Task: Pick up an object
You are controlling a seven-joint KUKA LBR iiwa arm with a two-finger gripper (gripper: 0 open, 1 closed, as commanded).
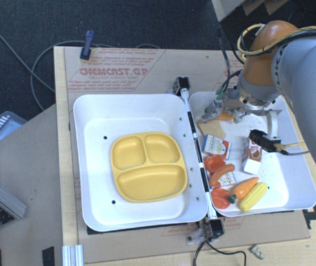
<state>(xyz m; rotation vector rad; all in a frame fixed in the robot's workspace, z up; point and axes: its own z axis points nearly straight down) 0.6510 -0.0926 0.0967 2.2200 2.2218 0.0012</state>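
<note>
Toy food sits heaped in the right bin (299, 195); the corn cob (254, 196) lies at its near side, long axis slanting far-right; the gripper (256, 115) hangs farther back, its grasp impossible to tell.

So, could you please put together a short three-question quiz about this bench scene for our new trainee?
1. True or false: the yellow divided tray lies in the left bin.
2. Which lies nearest the front edge of the right bin?
A. the corn cob
B. the slice of bread
C. the small carton
3. Fill in: the arm's orange band sits above the ____ end of the right bin.

Key
1. True.
2. A. The corn cob lies beside the carrot at the front.
3. Far: the gripper reaches down there, near the slice of bread.
</note>
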